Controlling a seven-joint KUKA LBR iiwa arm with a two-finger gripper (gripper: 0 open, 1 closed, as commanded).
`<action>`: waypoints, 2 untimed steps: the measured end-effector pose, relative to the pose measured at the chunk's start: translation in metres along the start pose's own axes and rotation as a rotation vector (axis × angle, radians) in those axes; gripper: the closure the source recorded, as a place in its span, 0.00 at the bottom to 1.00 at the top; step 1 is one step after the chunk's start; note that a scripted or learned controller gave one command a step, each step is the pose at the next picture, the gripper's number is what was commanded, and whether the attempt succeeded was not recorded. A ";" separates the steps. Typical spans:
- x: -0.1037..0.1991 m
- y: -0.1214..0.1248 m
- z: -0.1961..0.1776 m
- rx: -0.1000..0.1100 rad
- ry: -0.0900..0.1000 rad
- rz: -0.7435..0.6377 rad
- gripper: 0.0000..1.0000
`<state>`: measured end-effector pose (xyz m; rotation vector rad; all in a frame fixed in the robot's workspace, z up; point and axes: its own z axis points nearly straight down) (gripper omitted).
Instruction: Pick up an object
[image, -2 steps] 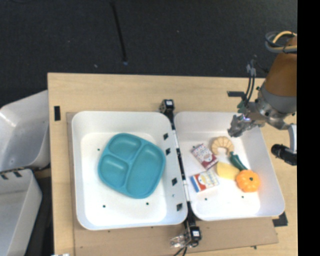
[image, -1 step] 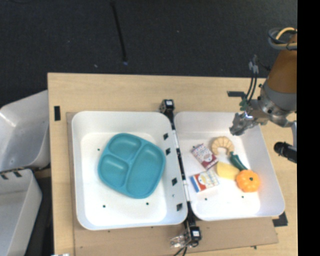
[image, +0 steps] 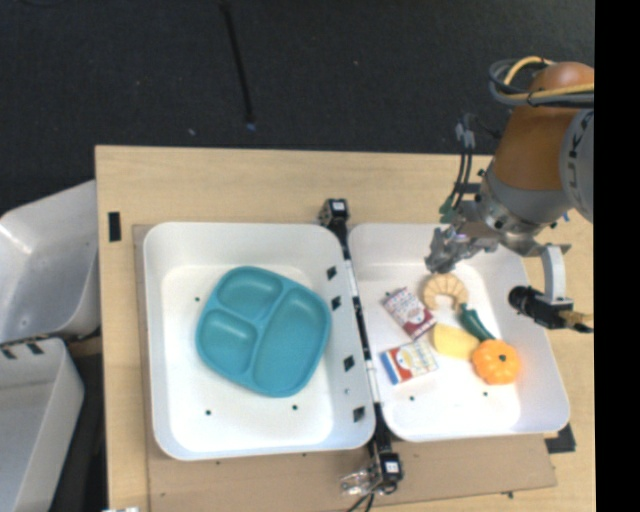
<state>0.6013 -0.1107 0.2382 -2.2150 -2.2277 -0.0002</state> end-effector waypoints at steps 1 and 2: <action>0.058 0.018 -0.005 -0.003 0.000 -0.001 1.00; 0.108 0.028 0.005 -0.002 0.000 -0.001 1.00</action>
